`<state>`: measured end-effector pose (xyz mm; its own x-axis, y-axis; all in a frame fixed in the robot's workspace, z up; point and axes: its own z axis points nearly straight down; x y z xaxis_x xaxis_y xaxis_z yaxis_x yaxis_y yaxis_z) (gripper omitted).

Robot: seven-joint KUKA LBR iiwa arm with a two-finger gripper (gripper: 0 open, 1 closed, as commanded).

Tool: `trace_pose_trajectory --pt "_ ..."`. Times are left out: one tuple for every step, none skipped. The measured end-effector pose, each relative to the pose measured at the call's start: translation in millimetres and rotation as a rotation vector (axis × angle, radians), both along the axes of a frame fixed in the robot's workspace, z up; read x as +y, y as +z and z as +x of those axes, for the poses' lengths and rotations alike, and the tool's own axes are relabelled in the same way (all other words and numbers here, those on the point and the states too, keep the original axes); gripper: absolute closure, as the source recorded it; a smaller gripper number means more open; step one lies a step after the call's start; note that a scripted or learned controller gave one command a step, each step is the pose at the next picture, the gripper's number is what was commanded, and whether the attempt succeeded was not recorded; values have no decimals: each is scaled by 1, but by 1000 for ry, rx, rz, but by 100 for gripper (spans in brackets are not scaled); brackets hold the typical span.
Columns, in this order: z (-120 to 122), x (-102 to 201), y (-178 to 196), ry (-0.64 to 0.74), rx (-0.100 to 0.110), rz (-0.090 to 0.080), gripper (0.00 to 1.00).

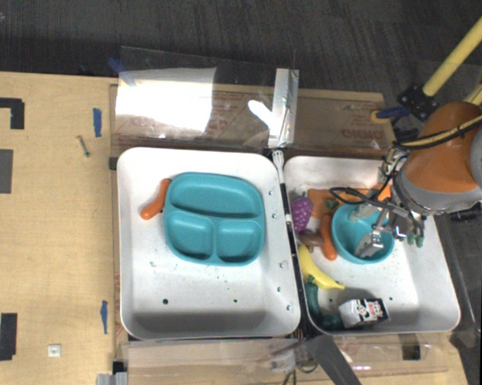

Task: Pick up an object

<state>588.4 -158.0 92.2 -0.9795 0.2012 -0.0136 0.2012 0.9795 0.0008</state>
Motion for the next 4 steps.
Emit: trace_pose_trajectory --pt "-19 -17 0 -116 -3 2 0" --pt "-46 -12 2 -168 8 3 0" --pt "49 15 26 -122 28 3 0" --pt "8 49 1 -111 2 1 0"
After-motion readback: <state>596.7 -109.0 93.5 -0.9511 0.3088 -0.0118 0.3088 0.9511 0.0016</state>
